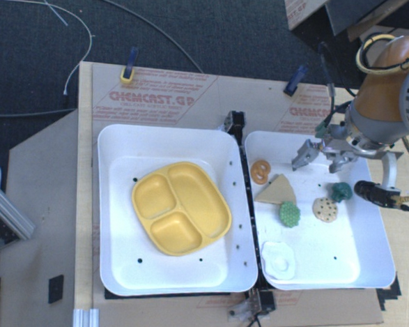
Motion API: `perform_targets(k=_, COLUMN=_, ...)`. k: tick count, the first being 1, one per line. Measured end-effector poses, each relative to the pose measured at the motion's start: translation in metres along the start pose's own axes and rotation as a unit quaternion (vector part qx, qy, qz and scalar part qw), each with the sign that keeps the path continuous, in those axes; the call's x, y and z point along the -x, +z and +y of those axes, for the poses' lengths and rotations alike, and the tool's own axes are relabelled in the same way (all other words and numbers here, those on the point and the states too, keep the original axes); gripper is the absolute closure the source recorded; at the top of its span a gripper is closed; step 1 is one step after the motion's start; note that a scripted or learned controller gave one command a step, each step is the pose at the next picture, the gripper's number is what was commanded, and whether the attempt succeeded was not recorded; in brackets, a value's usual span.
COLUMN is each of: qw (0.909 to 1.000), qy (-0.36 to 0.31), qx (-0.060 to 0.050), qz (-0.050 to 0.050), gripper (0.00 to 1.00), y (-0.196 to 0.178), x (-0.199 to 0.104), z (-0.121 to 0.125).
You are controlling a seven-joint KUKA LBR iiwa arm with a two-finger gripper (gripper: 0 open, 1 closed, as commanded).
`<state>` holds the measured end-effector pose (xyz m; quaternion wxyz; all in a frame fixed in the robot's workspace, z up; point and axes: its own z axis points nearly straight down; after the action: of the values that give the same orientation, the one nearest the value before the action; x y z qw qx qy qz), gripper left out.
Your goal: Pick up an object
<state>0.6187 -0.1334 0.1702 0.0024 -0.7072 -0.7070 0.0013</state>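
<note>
The gripper (324,156) is seen above the far part of the right bin (372,265), its fingers spread wide with nothing between them. A pretzel (260,171), cheese wedge (277,190), green ball (289,214) and cookie (325,210) are laid below it.

Open floor in the right bin's (365,265) near half, toys (289,214) farther back.
</note>
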Motion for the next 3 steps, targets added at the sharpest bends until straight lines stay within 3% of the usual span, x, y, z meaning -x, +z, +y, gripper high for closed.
perform_targets(k=2, qw=1.0000, qy=0.000, qx=0.004, qz=0.001, gripper=0.00, y=0.081, x=0.007, z=0.002)
perform_targets(k=3, qw=1.0000, qy=-0.001, qx=0.010, qz=0.001, gripper=1.00, y=0.066, x=0.007, z=0.006)
